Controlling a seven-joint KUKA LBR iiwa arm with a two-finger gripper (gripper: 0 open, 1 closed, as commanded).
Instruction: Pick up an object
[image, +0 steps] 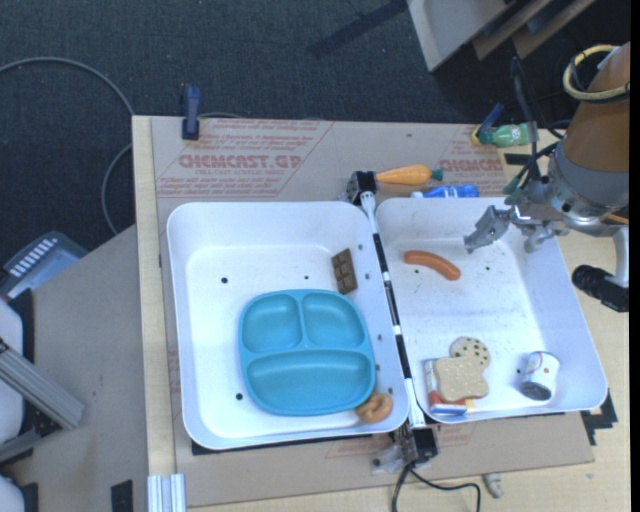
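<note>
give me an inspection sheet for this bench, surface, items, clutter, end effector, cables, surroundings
Surface: cardboard-covered bench bearing left bin and right bin.
Job's things: sausage, cookie, toast and small cup in right bin; chocolate piece, pretzel in left.
Clutter: blue divided plate in left bin; carrot behind bins.
End effector: above right bin's far edge, holding nothing.
Cables: grey cable on floor.
Surroundings: dark carpet.

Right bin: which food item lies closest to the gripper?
The sausage, alone near the far end of the right bin, just left of the gripper. The cookie and sandwich sit at the near edge.
</note>
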